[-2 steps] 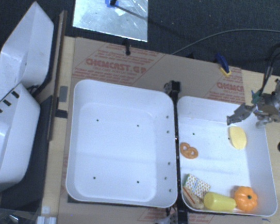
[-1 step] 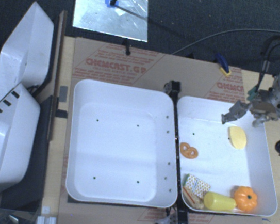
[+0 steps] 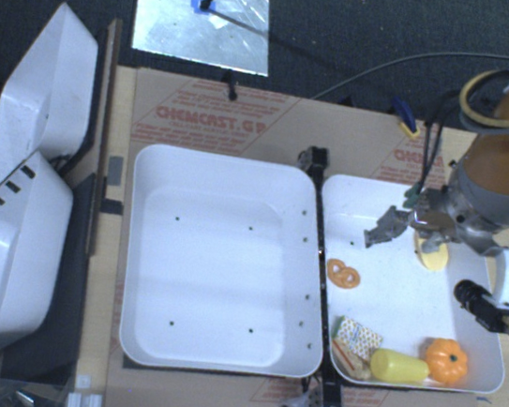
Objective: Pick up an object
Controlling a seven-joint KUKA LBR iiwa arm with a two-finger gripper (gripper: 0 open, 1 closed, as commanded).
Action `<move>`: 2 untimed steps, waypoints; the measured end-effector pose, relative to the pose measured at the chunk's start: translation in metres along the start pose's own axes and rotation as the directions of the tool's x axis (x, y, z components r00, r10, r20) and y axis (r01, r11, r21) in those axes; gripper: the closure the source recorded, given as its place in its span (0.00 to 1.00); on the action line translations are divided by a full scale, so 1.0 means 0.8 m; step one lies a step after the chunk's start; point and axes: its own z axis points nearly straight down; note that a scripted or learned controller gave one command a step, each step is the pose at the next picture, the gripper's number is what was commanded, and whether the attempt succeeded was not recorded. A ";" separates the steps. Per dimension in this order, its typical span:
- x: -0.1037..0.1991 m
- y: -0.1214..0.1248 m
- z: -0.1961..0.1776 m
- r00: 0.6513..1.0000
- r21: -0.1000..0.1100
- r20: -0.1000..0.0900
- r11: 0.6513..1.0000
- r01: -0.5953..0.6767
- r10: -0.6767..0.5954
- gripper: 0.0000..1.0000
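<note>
My gripper point(image 3: 411, 235) hangs over the far half of the right bin point(image 3: 492, 324), open, with its two grey fingers spread and nothing between them. A pale yellow piece point(image 3: 434, 259) lies on the bin floor just beside the right finger, partly hidden by it. A small brown pretzel point(image 3: 342, 275) lies near the bin's left wall, below and left of the gripper. Along the near edge sit a patterned sandwich-like piece point(image 3: 354, 344), a yellow lemon-like object point(image 3: 398, 366) and an orange pumpkin point(image 3: 446, 360).
The left bin point(image 3: 151, 230) stands beside the right one, with a black divider point(image 3: 322, 255) between them. A black cylindrical part point(image 3: 481, 306) juts over the right bin's right side. Cables run behind the bins. A shiny plate point(image 3: 206, 10) lies at the back.
</note>
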 end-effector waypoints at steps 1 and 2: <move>0.007 -0.035 0.099 1.000 0.004 0.001 1.000 -0.004 0.004 0.00; -0.069 -0.043 0.107 1.000 -0.002 0.002 1.000 -0.002 0.002 0.00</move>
